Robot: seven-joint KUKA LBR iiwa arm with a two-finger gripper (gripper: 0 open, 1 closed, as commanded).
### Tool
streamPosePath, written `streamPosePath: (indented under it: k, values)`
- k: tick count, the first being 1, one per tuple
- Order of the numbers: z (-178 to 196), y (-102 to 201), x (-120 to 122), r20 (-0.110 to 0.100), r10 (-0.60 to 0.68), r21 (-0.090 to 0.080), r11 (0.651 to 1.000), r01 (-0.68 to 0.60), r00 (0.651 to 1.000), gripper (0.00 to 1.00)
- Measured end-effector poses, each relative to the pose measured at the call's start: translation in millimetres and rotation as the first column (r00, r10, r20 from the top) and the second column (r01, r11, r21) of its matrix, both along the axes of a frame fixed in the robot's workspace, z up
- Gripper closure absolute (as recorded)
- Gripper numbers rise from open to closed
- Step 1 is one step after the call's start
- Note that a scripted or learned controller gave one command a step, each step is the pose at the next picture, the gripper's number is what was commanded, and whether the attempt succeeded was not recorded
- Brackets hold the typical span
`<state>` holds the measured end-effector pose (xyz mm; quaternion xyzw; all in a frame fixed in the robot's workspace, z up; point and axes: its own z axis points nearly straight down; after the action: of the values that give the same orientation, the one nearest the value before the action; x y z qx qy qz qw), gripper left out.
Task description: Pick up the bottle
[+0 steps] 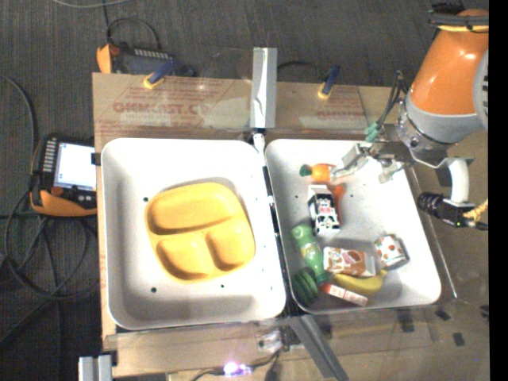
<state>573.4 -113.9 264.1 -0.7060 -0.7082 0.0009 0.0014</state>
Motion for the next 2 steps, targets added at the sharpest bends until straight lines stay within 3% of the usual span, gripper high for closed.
streamPosePath:
  k: [1, 2]
  values:
    - [63, 26, -62, 0.002, 0.168, -0.002, 0.986, -0.168, 0.986, 0.0]
    - [-82, 74, -59, -0.002, -0.006, 0.0, 1.0, 0.006, 1.0, 0.0]
